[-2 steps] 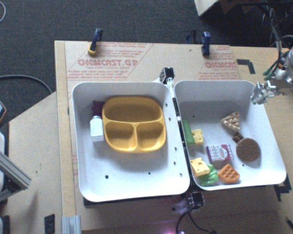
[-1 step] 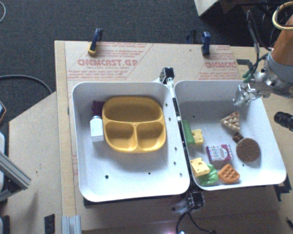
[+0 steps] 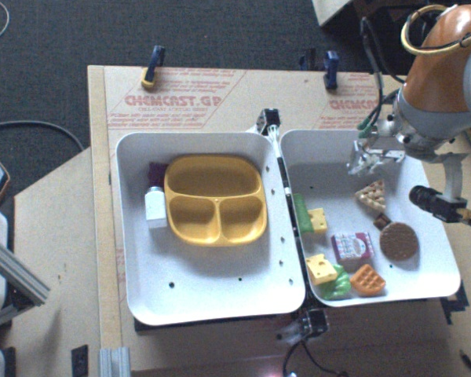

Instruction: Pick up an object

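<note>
Grey gripper (image 3: 366, 161), fingers' state unclear, hovers at twelve o'clock of the cracker (image 3: 371, 195); it should descend centred.

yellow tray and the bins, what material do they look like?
Yellow tray: looks like molded plastic, matte, one even colour, rounded compartment ridges. Left bin and right bin: probably thin formed plastic, white, slight sheen, soft rounded corners. Metal can't be ruled out.
</note>
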Available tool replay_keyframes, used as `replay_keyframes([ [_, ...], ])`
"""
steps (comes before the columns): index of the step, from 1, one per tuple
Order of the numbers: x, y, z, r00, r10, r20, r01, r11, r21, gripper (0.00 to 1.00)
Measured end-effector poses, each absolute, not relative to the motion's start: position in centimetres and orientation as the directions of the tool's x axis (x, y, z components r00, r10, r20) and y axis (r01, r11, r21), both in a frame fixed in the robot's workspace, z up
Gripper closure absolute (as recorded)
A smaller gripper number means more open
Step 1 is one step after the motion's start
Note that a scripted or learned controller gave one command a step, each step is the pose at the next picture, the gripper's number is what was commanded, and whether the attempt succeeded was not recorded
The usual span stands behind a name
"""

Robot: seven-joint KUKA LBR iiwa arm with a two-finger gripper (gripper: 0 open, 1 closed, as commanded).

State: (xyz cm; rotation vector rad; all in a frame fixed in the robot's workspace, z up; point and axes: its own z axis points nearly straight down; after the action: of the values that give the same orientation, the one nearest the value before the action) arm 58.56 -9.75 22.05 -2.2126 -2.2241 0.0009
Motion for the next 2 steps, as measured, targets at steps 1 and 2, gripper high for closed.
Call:
replay_keyframes([
  [1,57.7,-3.6,21.9,-0.006,1.000,0.004,1.000,0.006,-0.004,1.00],
  [2,58.3,1.7,21.2,-0.006,1.000,0.003,1.000,0.006,-0.003,1.00],
])
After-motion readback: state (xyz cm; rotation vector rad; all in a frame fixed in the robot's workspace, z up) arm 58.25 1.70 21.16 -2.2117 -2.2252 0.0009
